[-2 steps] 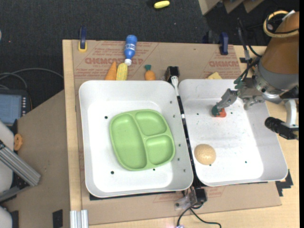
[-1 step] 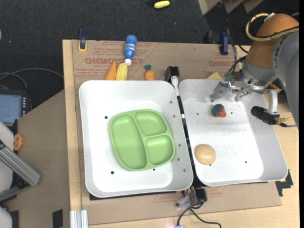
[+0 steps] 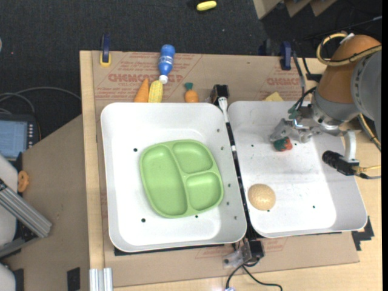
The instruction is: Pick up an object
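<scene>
Red letters on the cardboard (image 3: 200, 65) look like "CHEMCAS", and the gripper (image 3: 285, 137) touches a small red-green toy (image 3: 281, 143), grip unclear.

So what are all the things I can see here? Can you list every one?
Bins: two, white, side by side on the bench.
Divided plate: one, green, in the left bin.
Round lump: one, tan, near the right bin's front.
Small object: one, red and green, in the right bin, at the gripper.
Bottle: one, blue and white, behind the left bin.
Toy corn: one, yellow, behind the left bin.
Toy carrots: two, orange, beside the corn.
Yellow object: one, on the dark floor.
Arm: one, grey with orange, from the right.
Gripper: one, over the right bin.
</scene>
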Robot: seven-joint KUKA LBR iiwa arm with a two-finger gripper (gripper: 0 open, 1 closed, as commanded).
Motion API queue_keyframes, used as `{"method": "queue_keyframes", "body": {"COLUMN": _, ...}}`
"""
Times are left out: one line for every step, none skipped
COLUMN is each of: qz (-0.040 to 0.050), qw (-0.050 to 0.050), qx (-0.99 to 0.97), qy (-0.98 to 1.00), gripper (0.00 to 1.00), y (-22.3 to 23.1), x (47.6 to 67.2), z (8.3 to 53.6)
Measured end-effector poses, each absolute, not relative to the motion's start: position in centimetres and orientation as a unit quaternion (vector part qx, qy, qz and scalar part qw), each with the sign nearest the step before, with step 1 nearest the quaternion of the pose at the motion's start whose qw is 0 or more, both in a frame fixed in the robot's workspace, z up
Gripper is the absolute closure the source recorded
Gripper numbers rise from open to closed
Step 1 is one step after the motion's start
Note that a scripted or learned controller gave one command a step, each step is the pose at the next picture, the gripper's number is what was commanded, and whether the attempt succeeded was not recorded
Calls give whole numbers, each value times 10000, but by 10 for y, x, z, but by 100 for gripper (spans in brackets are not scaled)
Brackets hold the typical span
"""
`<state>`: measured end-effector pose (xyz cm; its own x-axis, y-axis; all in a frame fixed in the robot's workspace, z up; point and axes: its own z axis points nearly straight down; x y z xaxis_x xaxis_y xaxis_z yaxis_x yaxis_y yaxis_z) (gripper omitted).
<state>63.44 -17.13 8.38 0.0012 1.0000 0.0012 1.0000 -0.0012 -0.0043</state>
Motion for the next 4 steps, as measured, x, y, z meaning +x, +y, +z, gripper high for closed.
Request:
{"method": "queue_keyframes", "body": {"qz": -2, "qw": -9, "qx": -7071, "qy": -7072, "gripper": 100, "y": -171, "x": 637, "z": 96}}
{"method": "queue_keyframes", "body": {"qz": 0, "qw": -6, "qx": -7070, "qy": -7072, "gripper": 0, "y": -171, "x": 636, "z": 95}}
{"method": "queue_keyframes", "body": {"qz": -49, "qw": 38, "qx": -7071, "qy": -7071, "gripper": 0, "y": -221, "x": 590, "z": 86}}
{"method": "queue_keyframes", "body": {"qz": -31, "qw": 33, "qx": -7056, "qy": -7086, "gripper": 0, "y": -219, "x": 591, "z": 85}}
